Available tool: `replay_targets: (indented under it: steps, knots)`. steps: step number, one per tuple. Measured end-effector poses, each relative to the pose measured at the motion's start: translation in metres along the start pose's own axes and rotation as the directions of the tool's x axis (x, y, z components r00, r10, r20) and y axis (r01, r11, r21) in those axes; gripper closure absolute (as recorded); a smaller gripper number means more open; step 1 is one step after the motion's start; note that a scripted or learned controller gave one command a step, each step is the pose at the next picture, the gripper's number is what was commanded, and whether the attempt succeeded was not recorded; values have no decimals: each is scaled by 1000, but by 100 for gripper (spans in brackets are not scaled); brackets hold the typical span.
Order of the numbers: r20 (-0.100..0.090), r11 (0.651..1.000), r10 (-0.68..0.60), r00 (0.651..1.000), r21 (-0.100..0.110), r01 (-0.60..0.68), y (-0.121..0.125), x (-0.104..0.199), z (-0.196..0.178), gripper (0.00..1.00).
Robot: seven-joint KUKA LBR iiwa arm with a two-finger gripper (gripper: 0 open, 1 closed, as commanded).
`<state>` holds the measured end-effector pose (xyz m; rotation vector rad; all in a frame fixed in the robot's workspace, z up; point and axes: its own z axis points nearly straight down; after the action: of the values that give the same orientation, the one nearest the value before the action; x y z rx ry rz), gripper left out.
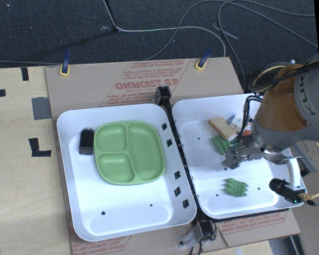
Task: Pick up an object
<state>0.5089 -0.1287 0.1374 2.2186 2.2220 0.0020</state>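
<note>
Two white bins sit side by side on the surface: the left bin [77,178] holds a green divided plate [129,152] and a black block [86,141] near its far left corner. In the right bin [213,206], the pincer [231,160] hangs by a green strip [220,144] and tan block [223,127], a green leafy toy [235,187] near the front edge; whether its grip is apart or together, I cannot tell.

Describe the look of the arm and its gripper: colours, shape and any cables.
The arm is thick and rounded, grey, with a broad orange band above the wrist. Black and yellowish cables loop around the band and down the arm's side. The gripper is small, dark grey metal, tapering toward its tips.
</note>
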Motion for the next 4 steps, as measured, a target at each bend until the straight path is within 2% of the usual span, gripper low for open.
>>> replay_targets:
  steps: [2,4]
  knots:
    - [1,1000,0,1000,-3,0,8,-9,-105,100]
    - [-2,1000,-5,1000,3,5,28,86,-103,100]
